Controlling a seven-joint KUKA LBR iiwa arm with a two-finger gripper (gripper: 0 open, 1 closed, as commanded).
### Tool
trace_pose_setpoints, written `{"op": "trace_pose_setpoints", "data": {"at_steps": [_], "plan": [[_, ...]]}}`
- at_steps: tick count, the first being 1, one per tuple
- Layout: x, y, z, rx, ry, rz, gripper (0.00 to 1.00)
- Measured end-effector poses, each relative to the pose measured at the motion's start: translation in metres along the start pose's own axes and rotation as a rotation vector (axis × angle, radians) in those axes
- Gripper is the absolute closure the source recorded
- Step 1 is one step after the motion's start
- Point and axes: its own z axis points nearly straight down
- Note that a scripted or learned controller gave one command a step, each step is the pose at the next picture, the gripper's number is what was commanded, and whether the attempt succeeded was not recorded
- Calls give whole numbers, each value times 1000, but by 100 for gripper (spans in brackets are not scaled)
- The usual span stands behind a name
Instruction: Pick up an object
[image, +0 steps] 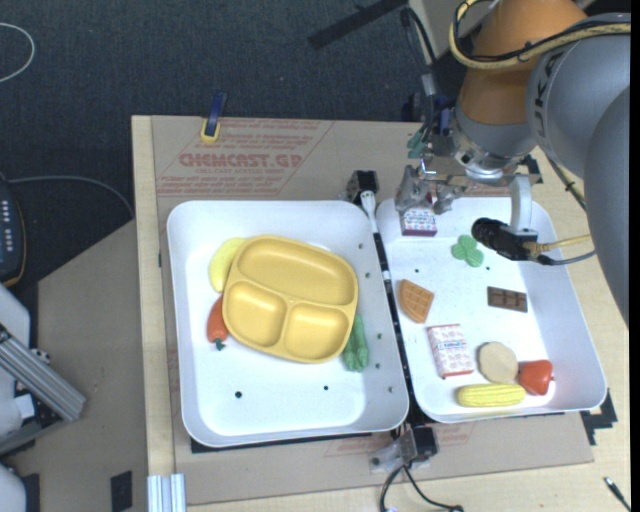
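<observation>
Directly beneath the claw (420, 203) sits a small maroon-and-white carton (418, 224), near the right bin's (560, 335) back wall; whether the claw is spread or pinching cannot be told; centre squarely over the carton, then lift straight, clear of that wall.

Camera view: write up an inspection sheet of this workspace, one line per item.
Surface: left bin and right bin, white, side by side on a printed brown board.
Job's things: in right bin, small box, green sprig, waffle, chocolate, carton, beige oval, tomato, corn.
Clutter: in left bin, yellow plate overlapping a banana, red piece and green leaf.
Tool: over the small box; grip cannot be told.
Cables: thin leads at the board's near edge; pale loop far left.
Surroundings: dark floor, blue clamp, metal rail.
</observation>
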Motion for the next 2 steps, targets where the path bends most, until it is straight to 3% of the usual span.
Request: {"op": "trace_pose_setpoints", "data": {"at_steps": [2], "plan": [[4,5,-20,-4,1,-1,100]]}}
